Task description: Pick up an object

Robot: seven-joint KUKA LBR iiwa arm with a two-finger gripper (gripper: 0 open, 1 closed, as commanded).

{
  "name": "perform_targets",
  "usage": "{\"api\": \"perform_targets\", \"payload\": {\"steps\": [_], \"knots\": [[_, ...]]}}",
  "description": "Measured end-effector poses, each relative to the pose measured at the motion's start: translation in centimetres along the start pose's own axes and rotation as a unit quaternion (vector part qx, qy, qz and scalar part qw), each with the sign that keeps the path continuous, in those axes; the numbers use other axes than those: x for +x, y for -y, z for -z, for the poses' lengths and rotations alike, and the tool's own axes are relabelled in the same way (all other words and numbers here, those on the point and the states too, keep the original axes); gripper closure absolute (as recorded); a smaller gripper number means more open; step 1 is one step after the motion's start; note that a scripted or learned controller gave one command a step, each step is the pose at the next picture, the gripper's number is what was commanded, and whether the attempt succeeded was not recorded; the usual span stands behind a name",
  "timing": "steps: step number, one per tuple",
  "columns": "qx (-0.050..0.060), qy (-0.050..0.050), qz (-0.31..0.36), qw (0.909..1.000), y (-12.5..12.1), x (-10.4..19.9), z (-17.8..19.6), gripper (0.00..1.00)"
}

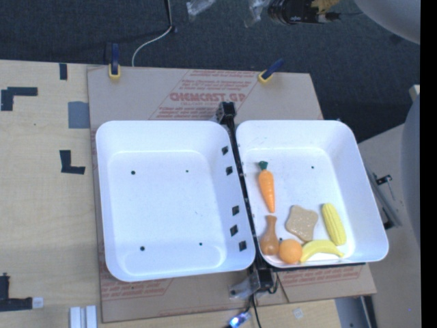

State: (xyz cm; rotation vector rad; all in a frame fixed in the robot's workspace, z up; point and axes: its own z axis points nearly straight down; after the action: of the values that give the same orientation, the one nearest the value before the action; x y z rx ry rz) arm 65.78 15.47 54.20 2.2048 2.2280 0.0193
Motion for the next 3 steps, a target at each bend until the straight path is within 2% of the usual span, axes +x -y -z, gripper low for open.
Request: {"api": "perform_targets", "payload": {"steps": [1, 2, 3], "knots": [[0.016, 0.004, -0.004, 0.9999, -0.6, 2.3, -21.7, 0.00], [-0.002, -0.001, -0.003, 1.0000, -1.0, 5.3, -0.9, 0.00], [0.016, 0.005, -0.005, 0.9999, -0.5, 6.4, -17.7, 0.00]]}}
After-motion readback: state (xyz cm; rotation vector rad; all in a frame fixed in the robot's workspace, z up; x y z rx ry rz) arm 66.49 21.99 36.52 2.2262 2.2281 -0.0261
